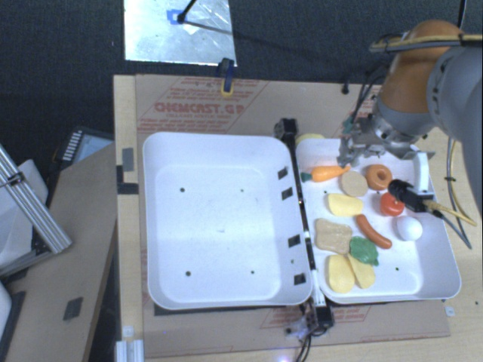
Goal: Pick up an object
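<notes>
The right bin (447,276) holds several toy foods. An orange carrot (330,173) lies at its back left, with a round beige disc (352,183) and a brown donut (378,176) beside it. My gripper (349,157) hangs low over the back of this bin, just above and behind the carrot and the disc. Nothing shows as held in it. The grey arm with its orange band (423,51) comes down from the upper right.
Further forward lie a yellow chunk (344,204), a red tomato (391,204), a white egg (409,228), a sausage (373,231), a bread slice (333,235), a green piece (364,251) and two yellow pieces (340,273). The left bin (219,138) stands alongside. A black clip row (294,194) joins the bins.
</notes>
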Robot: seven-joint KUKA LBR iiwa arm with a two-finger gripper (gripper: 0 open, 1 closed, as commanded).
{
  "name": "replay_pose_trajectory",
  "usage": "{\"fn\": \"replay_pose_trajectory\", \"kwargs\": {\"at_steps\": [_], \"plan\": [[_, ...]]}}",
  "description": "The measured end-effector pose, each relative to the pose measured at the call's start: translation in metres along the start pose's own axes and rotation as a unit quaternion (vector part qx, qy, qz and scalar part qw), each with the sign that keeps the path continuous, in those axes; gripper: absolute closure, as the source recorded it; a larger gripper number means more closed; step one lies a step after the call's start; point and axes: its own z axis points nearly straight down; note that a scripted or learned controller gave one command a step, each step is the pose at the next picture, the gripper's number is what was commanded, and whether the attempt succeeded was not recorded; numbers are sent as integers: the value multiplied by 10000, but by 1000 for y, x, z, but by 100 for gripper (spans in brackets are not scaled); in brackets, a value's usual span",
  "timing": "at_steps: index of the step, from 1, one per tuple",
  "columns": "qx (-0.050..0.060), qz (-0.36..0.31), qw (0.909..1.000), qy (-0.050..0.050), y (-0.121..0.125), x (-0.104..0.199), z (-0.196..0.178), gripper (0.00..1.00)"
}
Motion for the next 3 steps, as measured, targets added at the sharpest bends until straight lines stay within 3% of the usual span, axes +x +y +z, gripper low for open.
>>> {"fn": "replay_pose_trajectory", "kwargs": {"at_steps": [1,2,3], "plan": [[-38,-25,10000,14,35,68,-154,100],[108,-5,9999,16,38,124,-4,100],[-21,-21,10000,32,44,191,-157,100]]}}
